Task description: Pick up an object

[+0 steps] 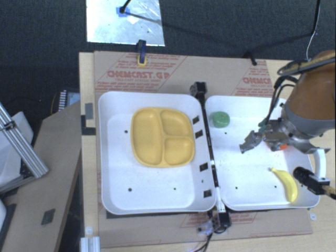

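Observation:
A yellow banana (286,184) lies near the front right corner of the right bin (236,193). A small green round object (220,119) rests at that bin's back left. My gripper (251,142) hangs over the middle of the right bin, to the right of the green object and up-left of the banana, with no object visibly in its grasp. A small red-orange bit (284,147) peeks out beside the wrist; what it is cannot be made out.
A yellow divided plate (161,136) lies in the left bin (113,193). A black divider (206,146) with clips runs between the bins. The grey arm with its orange band (315,96) covers the right bin's far right side.

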You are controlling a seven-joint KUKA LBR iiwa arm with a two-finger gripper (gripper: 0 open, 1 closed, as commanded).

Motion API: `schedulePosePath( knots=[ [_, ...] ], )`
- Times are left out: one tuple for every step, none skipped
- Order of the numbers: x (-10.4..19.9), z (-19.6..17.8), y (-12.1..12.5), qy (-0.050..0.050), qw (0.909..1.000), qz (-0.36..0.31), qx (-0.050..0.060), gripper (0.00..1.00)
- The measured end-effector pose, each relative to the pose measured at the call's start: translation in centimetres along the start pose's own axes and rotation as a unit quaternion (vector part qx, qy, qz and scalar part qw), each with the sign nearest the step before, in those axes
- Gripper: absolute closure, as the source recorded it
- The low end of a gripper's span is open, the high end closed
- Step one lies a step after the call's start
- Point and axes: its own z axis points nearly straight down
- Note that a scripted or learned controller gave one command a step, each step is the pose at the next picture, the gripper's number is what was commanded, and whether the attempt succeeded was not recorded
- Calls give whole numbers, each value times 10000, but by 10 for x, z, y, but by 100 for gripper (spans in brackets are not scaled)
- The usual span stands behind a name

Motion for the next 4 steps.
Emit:
schedulePosePath(
  knots=[
    [0, -5, 2, -8, 10000, -11, -55, 0],
    [7, 39, 4, -2, 10000, 1, -33, 0],
    [6, 82, 7, -4, 10000, 4, -35, 0],
    [6, 134, 7, -2, 10000, 7, -28, 0]
  ],
)
